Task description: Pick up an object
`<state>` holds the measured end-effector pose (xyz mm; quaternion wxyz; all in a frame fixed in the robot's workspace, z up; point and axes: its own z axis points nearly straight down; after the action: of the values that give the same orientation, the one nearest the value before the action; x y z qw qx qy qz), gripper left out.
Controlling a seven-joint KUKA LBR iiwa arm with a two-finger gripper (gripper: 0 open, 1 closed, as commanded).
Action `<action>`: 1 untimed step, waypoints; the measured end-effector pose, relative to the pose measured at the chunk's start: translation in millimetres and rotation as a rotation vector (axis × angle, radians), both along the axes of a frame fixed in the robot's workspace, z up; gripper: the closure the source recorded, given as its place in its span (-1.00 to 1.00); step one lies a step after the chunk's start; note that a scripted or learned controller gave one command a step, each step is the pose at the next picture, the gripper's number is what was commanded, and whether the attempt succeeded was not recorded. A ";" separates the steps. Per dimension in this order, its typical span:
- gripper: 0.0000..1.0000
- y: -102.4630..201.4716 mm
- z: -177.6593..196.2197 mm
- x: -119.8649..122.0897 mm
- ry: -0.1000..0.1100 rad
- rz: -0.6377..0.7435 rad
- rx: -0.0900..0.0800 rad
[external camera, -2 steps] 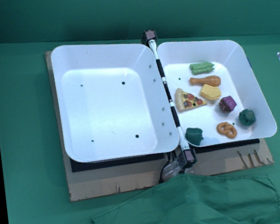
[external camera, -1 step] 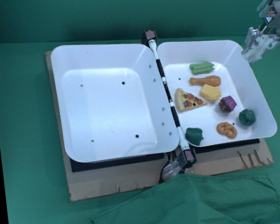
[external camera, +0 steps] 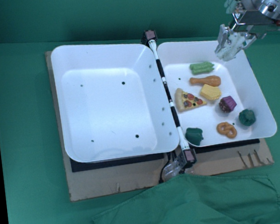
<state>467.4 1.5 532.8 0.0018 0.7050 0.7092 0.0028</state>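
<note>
White plastic right bin (external camera: 259, 94) holds seven toy foods. Gripper (external camera: 229, 46) hangs over its 1 o'clock corner, nothing seen between its fingers; their spread cannot be judged. Nearest lies the green bean pod (external camera: 202, 67), long axis 3-to-9 o'clock, with drumstick (external camera: 206, 80) just below it at 6, thick end toward 3. Corn (external camera: 210, 92), pizza slice (external camera: 188, 99), cupcake (external camera: 227, 104), pretzel (external camera: 227, 130), broccoli (external camera: 247, 117) and green pepper (external camera: 194, 136) lie farther off. No legible writing.

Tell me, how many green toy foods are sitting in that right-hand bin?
3. A green bean pod at the far end, a dark green pepper at the near-left corner, and a dark green broccoli-like piece at the near right. None looks hidden.
</note>
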 end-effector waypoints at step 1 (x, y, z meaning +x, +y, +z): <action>1.00 -1.8 -40.3 -0.3 0.008 -0.010 -0.002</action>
<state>467.1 -0.3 492.6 -0.0005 0.7084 0.7059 -0.0008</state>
